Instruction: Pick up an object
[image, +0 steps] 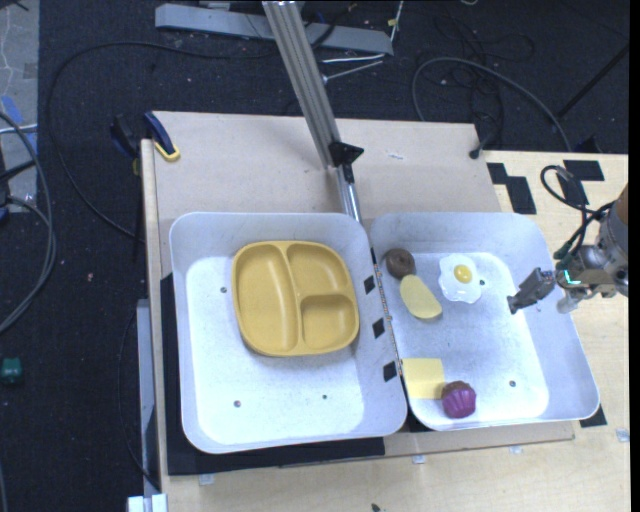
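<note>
In the right bin (520, 240) lie a brown round piece (400, 263), a pale yellow oval piece (421, 298), a fried egg toy (462, 277), a yellow square block (423, 378) and a purple round piece (459, 399). My gripper (528, 292) hovers over the right side of that bin, to the right of the fried egg and apart from it. Nothing shows between its fingers.
The left bin (200, 400) holds a yellow divided plate (296, 298). A metal pole (310, 90) slants down from the top to the gap between the bins. Black tape marks (512, 185) lie on the bench at the right, along with cables (565, 185).
</note>
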